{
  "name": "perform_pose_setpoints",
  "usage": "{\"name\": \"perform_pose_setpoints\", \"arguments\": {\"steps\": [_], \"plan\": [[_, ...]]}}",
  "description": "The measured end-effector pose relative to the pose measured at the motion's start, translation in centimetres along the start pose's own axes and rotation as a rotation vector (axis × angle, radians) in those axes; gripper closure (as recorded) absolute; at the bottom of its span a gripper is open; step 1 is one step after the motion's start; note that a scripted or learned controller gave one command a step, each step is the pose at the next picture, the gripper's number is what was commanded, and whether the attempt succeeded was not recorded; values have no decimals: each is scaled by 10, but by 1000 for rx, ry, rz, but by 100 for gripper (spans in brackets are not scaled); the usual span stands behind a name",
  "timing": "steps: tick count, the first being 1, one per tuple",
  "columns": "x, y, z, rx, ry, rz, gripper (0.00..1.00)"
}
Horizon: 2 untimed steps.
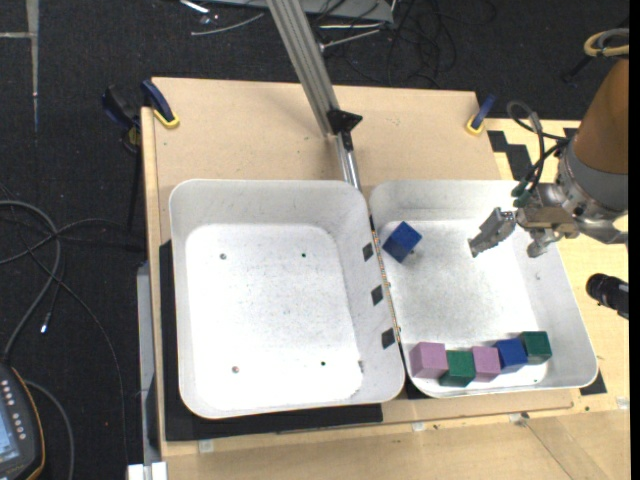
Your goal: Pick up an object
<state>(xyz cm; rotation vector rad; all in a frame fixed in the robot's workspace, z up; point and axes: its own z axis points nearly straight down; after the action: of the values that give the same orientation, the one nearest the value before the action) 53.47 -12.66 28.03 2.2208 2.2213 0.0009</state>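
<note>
A blue cube (402, 240) lies alone in the right bin (560, 298), near its left wall. Along the bin's front wall runs a row of blocks: a pink one (429, 359), a green one (460, 367), a second pink one (486, 360), a blue one (512, 353) and a dark green one (537, 346). My gripper (513, 242) hangs over the back right part of that bin, to the right of the lone blue cube and apart from it. It is open, and nothing sits between its fingers.
The left bin (200, 218) lies beside the right one, and their rims meet in the middle. A slanted metal pole (305, 53) comes down to the bench behind the bins. Clamps (160, 105) hold the bench's back corners.
</note>
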Motion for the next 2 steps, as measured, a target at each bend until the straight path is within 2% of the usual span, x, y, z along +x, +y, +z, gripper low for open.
{"name": "perform_pose_setpoints", "arguments": {"steps": [1,2], "plan": [[-42,-43,187,1,0,4,0],[-87,18,118,-11,-7,-2,0]]}}
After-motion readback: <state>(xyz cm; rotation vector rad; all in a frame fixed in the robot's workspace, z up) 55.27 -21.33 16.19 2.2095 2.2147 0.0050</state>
